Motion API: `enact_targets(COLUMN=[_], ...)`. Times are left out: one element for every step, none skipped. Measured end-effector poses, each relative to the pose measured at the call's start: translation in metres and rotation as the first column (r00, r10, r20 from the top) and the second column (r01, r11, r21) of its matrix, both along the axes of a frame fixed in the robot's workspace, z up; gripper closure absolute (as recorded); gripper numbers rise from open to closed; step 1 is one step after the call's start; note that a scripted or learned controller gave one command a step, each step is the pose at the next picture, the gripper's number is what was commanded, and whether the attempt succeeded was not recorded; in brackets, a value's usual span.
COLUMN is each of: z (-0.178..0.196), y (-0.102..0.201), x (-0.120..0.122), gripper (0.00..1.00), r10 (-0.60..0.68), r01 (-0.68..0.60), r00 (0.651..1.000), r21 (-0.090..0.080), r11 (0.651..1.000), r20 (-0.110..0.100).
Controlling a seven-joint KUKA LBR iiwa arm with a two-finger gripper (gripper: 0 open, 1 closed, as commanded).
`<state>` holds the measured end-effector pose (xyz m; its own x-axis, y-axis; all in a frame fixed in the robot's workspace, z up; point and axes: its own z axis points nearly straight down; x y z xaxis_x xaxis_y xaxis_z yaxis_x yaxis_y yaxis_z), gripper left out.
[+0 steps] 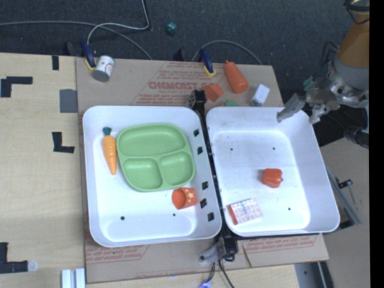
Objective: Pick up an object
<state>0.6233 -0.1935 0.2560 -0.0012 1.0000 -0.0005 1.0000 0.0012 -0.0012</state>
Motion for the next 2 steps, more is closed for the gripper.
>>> enact_targets(z=[-0.159, -0.169], y=[-0.03, 0.038], x=[-0.046, -0.089], gripper=[0.0, 0.0], r10=[-0.001, 0.0], r01=[0.001, 0.0], r00=[1.0, 1.0], r21=[0.001, -0.001], r11=[1.0, 1.0], r20=[-0.002, 0.006])
